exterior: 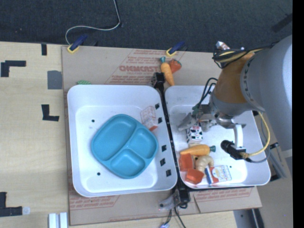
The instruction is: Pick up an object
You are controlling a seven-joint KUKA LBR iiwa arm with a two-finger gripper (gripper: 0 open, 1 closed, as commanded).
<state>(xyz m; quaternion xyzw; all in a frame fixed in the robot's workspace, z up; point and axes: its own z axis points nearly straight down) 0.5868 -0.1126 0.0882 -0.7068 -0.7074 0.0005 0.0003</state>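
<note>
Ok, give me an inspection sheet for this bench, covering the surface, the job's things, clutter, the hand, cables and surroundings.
Surface: cardboard sheet on the bench, bearing the left bin and right bin side by side.
Job's things: right bin holds a small black-and-white toy, an orange carrot, red-orange blocks, a beige piece and a flat printed packet. Left bin holds a blue divided plate and a small clear box.
Clutter: another carrot toy lies on the cardboard behind the bins.
Hand: hand low over the right bin, just above the black-and-white toy; finger state unclear.
Cables: white cable across the dark floor; yellow cable beside the arm.
Surroundings: black tape marks on the wooden floor.
</note>
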